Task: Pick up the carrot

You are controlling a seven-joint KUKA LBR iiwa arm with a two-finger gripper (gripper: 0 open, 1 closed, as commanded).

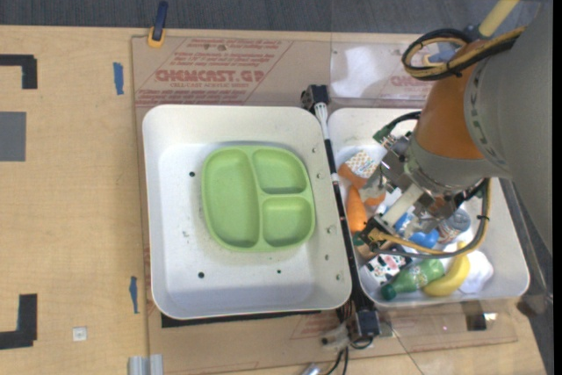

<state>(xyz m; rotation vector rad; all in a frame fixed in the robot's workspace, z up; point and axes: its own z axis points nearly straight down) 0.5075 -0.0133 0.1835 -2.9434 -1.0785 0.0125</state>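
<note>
Two white bins on a bench. Carrot (356, 208) lies by the right bin's (509, 277) left wall, end effector (397, 208) just beside it, grip state unclear. Crowding clutter could foul the grasp.

Orange carrot (356, 208), green divided plate (258, 198), 2 white bins (167, 189).

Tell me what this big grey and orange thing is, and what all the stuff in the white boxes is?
That is a robot arm. A camera above the bench looks down on it. The arm reaches in from the right, and its gripper, a hand with two fingers, is low inside the right bin. That bin holds an orange carrot, a yellow banana, a green bottle and other small things. The left bin holds a green plate with three sections. I cannot tell whether the gripper holds anything.
</note>
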